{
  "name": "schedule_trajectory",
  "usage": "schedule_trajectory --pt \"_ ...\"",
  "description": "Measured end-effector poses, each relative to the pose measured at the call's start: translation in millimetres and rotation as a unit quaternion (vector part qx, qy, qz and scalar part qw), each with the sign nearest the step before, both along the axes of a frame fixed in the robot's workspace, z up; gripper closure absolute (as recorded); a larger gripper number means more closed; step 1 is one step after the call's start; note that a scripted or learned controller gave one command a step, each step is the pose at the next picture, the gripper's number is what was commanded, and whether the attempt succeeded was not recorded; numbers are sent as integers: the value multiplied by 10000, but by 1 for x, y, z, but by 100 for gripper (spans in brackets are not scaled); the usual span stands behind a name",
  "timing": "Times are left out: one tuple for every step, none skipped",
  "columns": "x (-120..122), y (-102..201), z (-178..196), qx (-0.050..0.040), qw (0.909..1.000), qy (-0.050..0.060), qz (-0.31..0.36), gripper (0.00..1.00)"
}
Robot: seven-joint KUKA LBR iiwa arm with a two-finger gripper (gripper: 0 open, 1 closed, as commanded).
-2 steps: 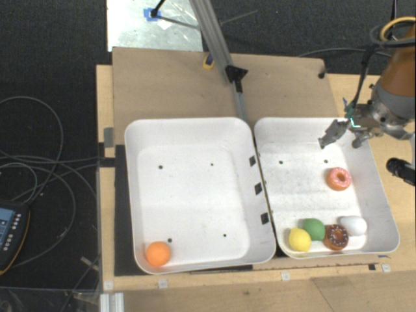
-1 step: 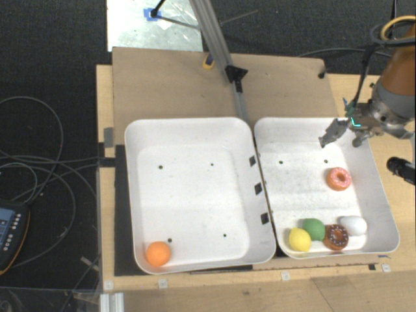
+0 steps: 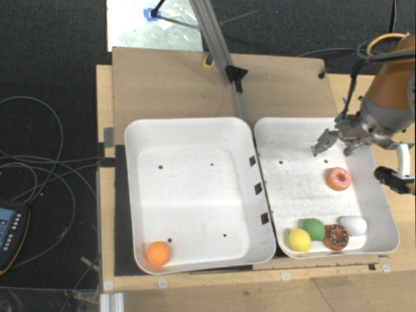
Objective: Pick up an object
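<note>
The claw (image 3: 338,142) hangs over the far part of the right bin (image 3: 286,174), its two fingers spread apart with nothing between them. Taking the pink doughnut (image 3: 338,178) as the landmark, the claw sits just beyond it and slightly to its left, clear of it. Nearer the camera than the doughnut, a white egg (image 3: 353,225), a chocolate doughnut (image 3: 336,237), a green ball (image 3: 313,229) and a yellow lemon (image 3: 299,240) cluster along the bin's near wall. Far to the doughnut's left, an orange ball (image 3: 157,253) rests in the left bin (image 3: 188,174). Nothing is lifted yet; descent, closing and raising all seem left to do.
</note>
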State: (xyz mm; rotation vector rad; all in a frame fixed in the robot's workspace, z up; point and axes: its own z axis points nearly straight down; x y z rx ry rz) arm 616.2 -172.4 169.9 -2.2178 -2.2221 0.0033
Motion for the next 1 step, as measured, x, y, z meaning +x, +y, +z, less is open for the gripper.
schedule_trajectory --pt "3 -3 -62 3 10000 1 -4 0"
